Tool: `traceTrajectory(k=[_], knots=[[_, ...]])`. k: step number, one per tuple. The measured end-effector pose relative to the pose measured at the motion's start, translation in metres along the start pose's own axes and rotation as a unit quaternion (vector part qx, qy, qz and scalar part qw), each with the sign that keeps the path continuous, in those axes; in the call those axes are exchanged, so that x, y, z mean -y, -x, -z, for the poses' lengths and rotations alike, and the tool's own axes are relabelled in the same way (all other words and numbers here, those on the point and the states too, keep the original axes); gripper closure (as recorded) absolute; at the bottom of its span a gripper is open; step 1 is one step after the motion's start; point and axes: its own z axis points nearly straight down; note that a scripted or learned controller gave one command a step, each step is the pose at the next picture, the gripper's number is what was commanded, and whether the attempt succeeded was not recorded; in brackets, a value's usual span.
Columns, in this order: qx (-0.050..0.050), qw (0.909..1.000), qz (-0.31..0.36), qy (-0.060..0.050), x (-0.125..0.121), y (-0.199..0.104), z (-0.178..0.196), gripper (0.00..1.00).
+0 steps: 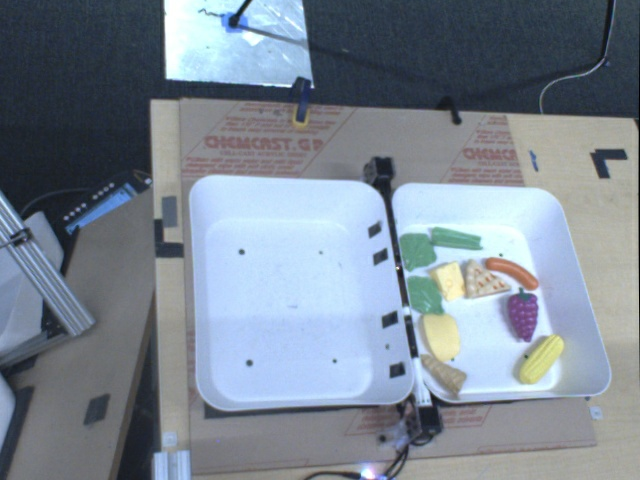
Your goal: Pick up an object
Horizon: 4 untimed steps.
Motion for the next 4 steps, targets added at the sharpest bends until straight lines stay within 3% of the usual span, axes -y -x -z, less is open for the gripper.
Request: traceTrajectory(k=[1,2,3,4], knots=[[0.000,1.0000,0.002,-0.001,0.000,-0.002,-0.001,1.00],[-0.001,1.0000,-0.002,-0.001,0.106,0.001,0.001,1.00],[0.000,1.0000,0.003,-0.001,0.041,-0.002,-0.002,1.00],[0.000,1.0000,0.003,0.000,-0.002,-0.002,-0.002,1.00]])
